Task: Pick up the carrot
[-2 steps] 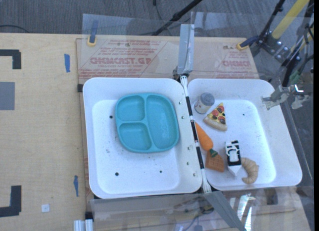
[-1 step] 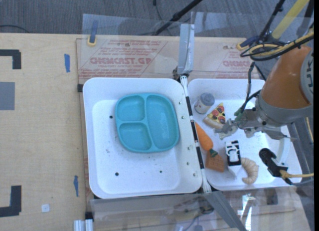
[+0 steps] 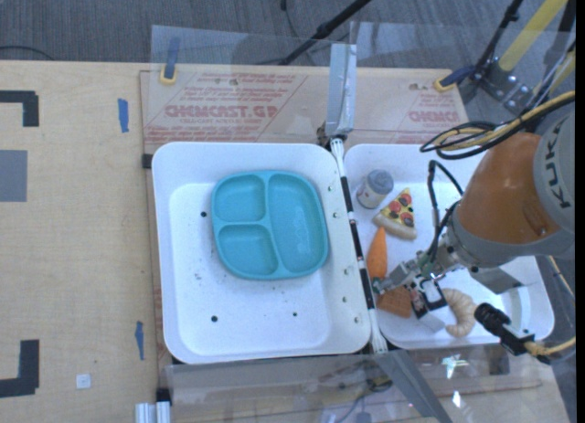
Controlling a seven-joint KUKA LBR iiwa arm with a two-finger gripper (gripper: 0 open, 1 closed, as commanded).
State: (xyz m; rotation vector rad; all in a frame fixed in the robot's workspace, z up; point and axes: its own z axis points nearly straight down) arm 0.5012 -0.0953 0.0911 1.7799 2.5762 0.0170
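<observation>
The carrot [image 3: 377, 252] lies hard against the right bin's [image 3: 539, 316] left wall, pizza slice [image 3: 398, 212] beside its top; brown piece [image 3: 396, 302] crowds below.

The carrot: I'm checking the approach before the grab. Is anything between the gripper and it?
Nothing visible is. The carrot lies along the right bin's left wall, and the gripper hangs just beside its lower end. The pizza slice lies off to the carrot's upper right.

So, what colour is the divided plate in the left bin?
The divided plate is plain turquoise blue, with no pattern; the camera view shows it from above.
</observation>
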